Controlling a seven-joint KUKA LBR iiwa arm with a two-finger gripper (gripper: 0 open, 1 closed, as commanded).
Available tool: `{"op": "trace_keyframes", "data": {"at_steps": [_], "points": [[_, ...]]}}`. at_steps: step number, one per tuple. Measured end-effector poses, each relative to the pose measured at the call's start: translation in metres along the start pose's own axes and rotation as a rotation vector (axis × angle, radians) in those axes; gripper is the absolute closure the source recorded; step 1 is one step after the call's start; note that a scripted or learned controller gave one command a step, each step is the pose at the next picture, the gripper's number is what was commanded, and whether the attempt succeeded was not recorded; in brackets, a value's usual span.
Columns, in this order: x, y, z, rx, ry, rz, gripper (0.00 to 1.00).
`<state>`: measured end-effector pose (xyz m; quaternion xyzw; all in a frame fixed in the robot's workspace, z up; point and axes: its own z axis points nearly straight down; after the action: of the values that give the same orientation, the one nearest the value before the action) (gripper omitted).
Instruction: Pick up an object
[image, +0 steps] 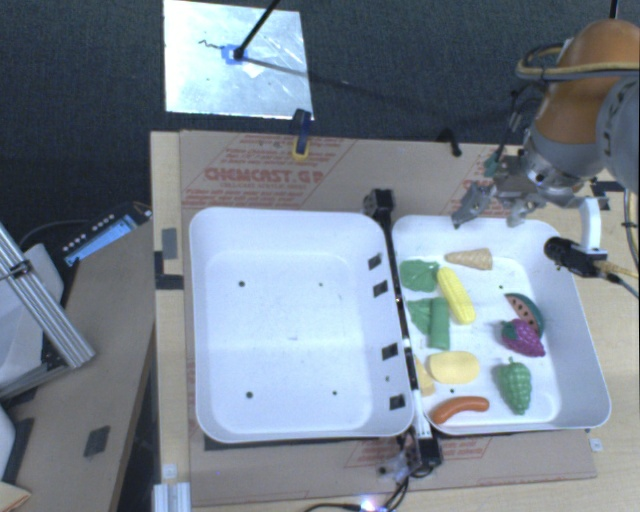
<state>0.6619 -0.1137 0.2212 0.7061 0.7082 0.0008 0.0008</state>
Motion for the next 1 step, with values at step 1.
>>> {"op": "trace_keyframes", "data": {"at_steps": [1], "points": [[0.1908,0.0030,0.0381,0.002,0.007,-0.016,0.00]]}}
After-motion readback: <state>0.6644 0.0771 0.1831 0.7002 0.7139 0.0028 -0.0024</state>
